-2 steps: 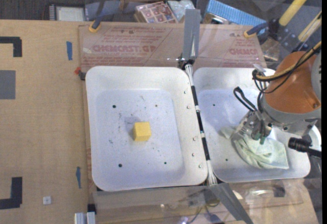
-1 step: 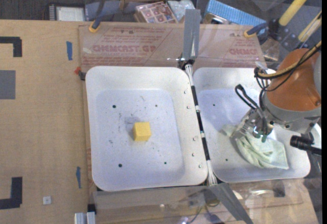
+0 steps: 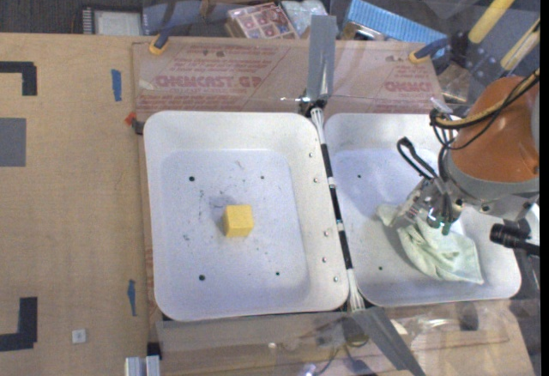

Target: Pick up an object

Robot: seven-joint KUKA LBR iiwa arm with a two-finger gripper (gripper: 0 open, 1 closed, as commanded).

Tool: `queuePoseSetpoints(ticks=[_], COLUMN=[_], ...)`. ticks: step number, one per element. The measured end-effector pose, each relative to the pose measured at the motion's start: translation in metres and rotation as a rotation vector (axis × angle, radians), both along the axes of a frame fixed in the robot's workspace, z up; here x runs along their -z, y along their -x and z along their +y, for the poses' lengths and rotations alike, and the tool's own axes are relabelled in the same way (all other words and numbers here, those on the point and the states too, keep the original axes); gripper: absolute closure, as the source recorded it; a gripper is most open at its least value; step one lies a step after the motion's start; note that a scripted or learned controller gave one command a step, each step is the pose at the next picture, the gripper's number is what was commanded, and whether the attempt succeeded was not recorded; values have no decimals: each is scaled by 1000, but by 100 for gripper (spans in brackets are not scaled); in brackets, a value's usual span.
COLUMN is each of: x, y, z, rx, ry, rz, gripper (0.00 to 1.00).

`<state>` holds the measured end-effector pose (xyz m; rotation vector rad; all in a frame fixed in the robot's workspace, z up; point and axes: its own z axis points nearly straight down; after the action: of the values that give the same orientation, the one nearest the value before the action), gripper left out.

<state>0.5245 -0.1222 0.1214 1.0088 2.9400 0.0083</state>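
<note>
Claw (image 3: 436, 218) low over crumpled pale-green cloth (image 3: 436, 251) in right white plastic bin (image 3: 377, 280); finger state can't tell. Best to press into a thick fold, close fully, lift straight.

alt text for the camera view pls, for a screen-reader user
A grey arm with an orange band reaches in from the right, its gripper down at a crumpled pale green cloth in the right-hand shallow white bin. A small yellow foam cube sits alone near the middle of the left-hand shallow white bin.
</note>
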Motion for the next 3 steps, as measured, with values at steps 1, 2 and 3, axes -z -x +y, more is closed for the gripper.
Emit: queuePoseSetpoints(ticks=[1, 2, 3], x=[-64, 1, -27], y=[-13, 45, 44], z=[66, -14, -18], rx=[9, -148, -444], ry=[-6, -3, 4], rz=[30, 31, 28], gripper=[100, 100, 100])
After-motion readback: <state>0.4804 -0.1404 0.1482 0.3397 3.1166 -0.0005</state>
